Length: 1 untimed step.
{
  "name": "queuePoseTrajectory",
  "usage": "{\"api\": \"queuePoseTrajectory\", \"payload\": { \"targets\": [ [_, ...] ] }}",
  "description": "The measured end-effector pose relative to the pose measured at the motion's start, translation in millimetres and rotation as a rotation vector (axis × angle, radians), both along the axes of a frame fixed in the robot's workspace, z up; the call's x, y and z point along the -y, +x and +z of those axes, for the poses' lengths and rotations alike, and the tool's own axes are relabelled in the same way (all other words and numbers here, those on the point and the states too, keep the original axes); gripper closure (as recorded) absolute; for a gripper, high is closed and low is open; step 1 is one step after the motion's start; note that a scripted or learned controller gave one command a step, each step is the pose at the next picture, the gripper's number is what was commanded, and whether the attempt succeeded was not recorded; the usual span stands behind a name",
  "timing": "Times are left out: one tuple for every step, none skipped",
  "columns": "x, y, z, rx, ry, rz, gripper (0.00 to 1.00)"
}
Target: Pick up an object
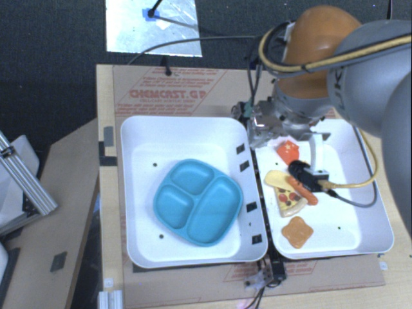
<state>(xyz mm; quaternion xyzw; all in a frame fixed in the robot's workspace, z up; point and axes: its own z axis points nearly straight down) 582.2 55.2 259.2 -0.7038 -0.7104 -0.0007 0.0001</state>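
On the tan table [77, 172], 2 shallow white plastic bins are set side by side. The left bin [138, 166] lies to the left of the pincer, and in it a light-blue plastic plate with 3 compartments [198, 201] is seen lying flat, below and to the left of the pincer and well apart from it. The pincer [262, 126] is placed over the upper left corner of the right bin [370, 211], close to the divide between the 2 bins. Whether it is open or closed cannot be told, and nothing is seen held in it. Just below and to the right of the pincer a small red-orange block [288, 152] is found. Further below it a yellow pizza-slice wedge [288, 199] is laid, and beyond that, furthest from the pincer, a brown toast-shaped piece [297, 232].
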Motion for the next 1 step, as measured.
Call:
{"api": "queuePoseTrajectory", "payload": {
  "targets": [
    [-47.9, 20.3, -0.7, 0.002, 0.001, 0.000, 1.00]
  ]
}}
